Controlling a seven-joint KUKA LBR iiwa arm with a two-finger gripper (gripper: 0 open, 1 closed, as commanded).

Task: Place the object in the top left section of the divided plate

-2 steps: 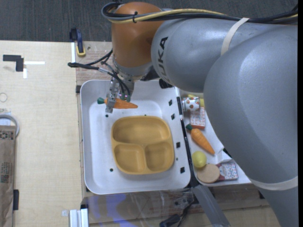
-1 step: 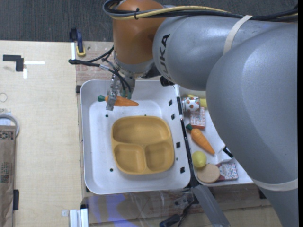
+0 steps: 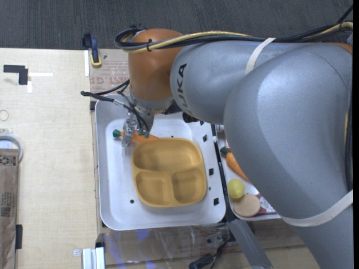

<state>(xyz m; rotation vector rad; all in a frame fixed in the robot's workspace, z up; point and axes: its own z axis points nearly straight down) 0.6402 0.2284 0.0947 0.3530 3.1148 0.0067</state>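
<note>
- Gripper [image 3: 132, 133]: hung over the left bin [image 3: 112, 206], just off the divided plate's [image 3: 168, 175] upper left rim; finger spacing could not be told.
- Orange carrot [image 3: 147, 138]: lay beneath the gripper, touching that rim, green end [image 3: 116, 133] leftward.

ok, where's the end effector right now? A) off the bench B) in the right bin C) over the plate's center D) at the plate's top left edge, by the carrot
D: the end effector sits at the top left edge of the plate, by the carrot in the left bin.

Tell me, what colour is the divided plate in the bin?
Mustard yellow divided plate, seen clearly in the camera view.
</note>
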